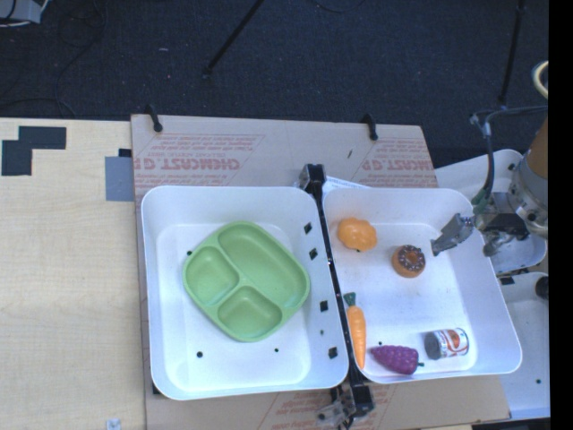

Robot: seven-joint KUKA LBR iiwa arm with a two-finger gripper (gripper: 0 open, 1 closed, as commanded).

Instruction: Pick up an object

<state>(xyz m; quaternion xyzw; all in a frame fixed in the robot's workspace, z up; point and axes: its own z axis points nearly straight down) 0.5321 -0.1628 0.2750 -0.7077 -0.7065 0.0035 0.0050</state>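
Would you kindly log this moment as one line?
gripper: over right bin's right edge, open, holding nothing | nearest: donut | no pick yet

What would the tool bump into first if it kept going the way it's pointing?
Probably the donut: the tool points left and slightly down over the right bin, though its height above the bin is unclear.

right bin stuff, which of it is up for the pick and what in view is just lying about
For the pick: orange fruit, donut, carrot, purple grapes, can, gripper.

Lying about: green divided plate in the left bin, cardboard sheet.
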